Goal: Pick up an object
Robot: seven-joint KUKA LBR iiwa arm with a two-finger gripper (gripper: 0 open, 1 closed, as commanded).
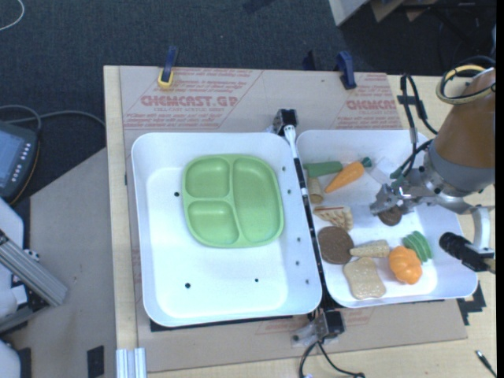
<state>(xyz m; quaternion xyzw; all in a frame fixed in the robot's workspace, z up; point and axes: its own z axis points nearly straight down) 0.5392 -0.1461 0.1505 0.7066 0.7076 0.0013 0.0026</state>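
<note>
The arm (465, 144) reaches in from the right and its gripper (391, 201) is low inside the right bin (378, 142), near the bin's middle, right over a small brown piece (390, 217); whether the pincer is apart or together on that piece I cannot tell from up here. Around it lie the toy foods: a carrot (347, 176) toward the bin's far edge with a green piece (324, 168) beside it, a dark brown round cookie (336, 244) near the left wall, a cracker (365, 278) at the near edge, an orange fruit (405, 265) and a green vegetable (417, 245) toward the near right corner. Over in the left bin (157, 211), a green divided plate (233, 200) sits toward the far side.
</note>
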